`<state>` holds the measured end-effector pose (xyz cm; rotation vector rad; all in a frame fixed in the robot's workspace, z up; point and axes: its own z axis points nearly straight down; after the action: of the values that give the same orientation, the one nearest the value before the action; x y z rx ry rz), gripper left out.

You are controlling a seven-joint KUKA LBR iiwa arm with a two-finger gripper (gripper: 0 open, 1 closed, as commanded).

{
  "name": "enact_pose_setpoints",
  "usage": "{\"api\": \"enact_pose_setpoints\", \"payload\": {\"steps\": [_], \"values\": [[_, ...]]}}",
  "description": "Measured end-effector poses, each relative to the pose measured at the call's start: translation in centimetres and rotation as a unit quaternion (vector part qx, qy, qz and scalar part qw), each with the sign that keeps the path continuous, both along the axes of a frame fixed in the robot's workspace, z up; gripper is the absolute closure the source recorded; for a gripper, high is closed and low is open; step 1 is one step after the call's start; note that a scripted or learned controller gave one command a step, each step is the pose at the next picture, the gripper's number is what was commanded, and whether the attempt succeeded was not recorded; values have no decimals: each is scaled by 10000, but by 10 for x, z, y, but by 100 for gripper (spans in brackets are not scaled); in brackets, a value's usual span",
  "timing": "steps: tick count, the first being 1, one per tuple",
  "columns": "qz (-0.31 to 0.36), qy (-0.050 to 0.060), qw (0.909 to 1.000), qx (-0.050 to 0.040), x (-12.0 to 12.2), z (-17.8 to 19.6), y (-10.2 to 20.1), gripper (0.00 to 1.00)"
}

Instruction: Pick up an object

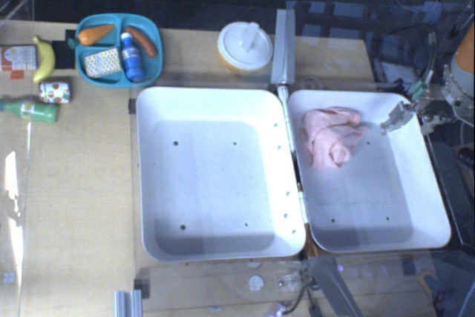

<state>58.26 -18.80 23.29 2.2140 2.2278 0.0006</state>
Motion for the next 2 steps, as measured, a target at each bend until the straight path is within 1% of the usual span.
{"api": "enact_pose_setpoints", "payload": {"steps": [1, 2], "values": [[625, -32, 9980, -6, 4, -137, 37, 0], [876, -49, 9961, -12, 34, -143, 3, 0]]}}
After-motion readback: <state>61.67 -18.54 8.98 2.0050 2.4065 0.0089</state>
